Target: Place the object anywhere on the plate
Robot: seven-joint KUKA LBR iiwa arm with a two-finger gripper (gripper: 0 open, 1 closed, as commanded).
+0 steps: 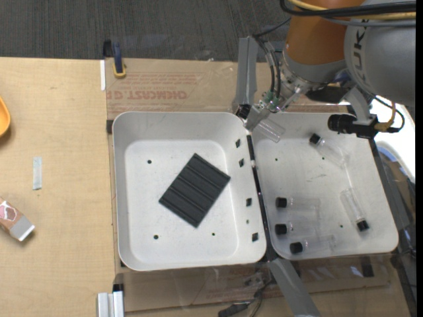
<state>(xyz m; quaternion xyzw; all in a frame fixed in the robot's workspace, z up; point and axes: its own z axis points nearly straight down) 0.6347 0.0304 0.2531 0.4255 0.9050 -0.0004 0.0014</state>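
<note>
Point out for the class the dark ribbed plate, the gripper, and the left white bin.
dark ribbed plate (195,189), camera view, middle of its ribbed top.
gripper (259,115), camera view, at its tip.
left white bin (122,177), camera view, bare left wall.

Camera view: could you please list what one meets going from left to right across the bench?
Orange object at the left edge → small grey strip → left bin → black ribbed plate → right bin holding clear vials with black caps.
</note>
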